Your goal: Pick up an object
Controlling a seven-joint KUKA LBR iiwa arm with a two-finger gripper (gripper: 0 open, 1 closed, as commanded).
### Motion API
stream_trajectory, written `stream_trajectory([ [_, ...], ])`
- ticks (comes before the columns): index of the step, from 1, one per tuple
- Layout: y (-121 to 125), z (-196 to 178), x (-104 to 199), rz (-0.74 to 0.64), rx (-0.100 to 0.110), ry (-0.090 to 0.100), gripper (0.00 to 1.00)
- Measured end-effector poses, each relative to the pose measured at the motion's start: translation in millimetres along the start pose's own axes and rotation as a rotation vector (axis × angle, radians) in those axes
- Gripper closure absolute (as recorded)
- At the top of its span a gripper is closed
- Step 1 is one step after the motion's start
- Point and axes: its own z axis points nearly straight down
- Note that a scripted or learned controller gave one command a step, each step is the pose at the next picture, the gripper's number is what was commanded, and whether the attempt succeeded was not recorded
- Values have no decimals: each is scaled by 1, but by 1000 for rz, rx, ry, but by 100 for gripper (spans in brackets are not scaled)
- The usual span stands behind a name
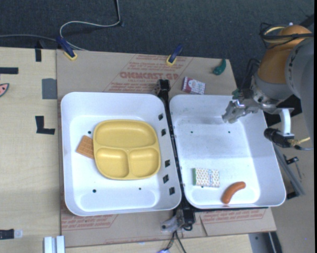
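Two white bins sit side by side on a cardboard sheet [148, 78] laid over the bench. The left bin [74, 194] holds a yellow divided tray [128, 147], near its centre, with a tan flat card [85, 147] touching the tray's left edge and partly tucked under it. The right bin [264, 157] holds a small patterned packet [206, 177] and an orange sausage [234, 192], both near the front wall, the sausage just right of the packet and apart from it. The arm [285, 62] enters from the right. The gripper [233, 111] hangs over the rear right part of the right bin, well apart from both packet and sausage. Nothing lies between its fingers; whether the jaws stand wide or narrow cannot be told at this resolution. Outside the bins, a small red-and-white box [192, 85] rests on the cardboard behind the right bin, and a green item [219, 67] lies near the cardboard's rear right corner.
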Motion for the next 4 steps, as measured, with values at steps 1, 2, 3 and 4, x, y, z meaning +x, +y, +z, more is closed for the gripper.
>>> stream_trajectory([
  [1,0,-9,0,-1,0,0,100],
  [2,0,-9,0,-1,1,0,0],
  [3,-57,57,-5,6,3,6,0],
  [4,-56,46,-7,7,-4,1,100],
])
